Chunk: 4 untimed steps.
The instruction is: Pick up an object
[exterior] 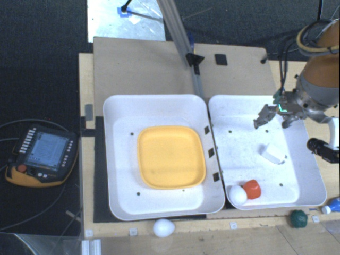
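The left bin (114,142) holds a yellow plate (171,156). Above the right bin (303,195) the pincer (276,119) hangs spread wide, holding nothing, near a small white block (272,155); an orange cup (252,189) touches a white egg (237,195).

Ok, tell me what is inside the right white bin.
The right white bin holds a small white block, an orange cup-like piece and a white egg-shaped ball touching it. The hand hangs above; anything under it is covered.

Arm (319,84): grey housing, orange band above wrist, black cables looped alongside. Gripper (276,118): two dark grey fingers, small teal light at base
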Available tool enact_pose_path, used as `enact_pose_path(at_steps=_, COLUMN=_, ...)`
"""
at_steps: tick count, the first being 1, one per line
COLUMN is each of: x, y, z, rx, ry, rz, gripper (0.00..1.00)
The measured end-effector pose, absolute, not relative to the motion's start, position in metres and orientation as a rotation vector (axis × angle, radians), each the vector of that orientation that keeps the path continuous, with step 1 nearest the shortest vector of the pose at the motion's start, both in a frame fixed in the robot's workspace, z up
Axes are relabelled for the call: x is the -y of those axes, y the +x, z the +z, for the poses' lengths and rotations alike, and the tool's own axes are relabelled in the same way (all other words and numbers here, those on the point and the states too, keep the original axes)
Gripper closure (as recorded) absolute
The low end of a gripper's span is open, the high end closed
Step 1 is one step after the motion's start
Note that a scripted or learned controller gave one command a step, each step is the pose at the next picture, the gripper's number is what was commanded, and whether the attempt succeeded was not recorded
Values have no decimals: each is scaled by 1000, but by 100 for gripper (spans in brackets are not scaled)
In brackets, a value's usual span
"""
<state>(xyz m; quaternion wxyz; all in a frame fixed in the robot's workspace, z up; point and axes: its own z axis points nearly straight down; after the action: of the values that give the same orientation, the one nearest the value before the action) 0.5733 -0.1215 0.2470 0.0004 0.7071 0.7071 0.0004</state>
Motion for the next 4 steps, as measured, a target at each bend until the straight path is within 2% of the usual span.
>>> enact_pose_path(at_steps=1, x=122, y=573, z=247, rx=-2221, ry=2221, rz=1, gripper=0)
enact_pose_path(at_steps=2, x=112, y=572, z=198, rx=-2224, ry=2222, rz=-3, gripper=0)
enact_pose_path(at_steps=4, x=122, y=569, z=95, rx=-2223, ry=2223, rz=-3, gripper=0)
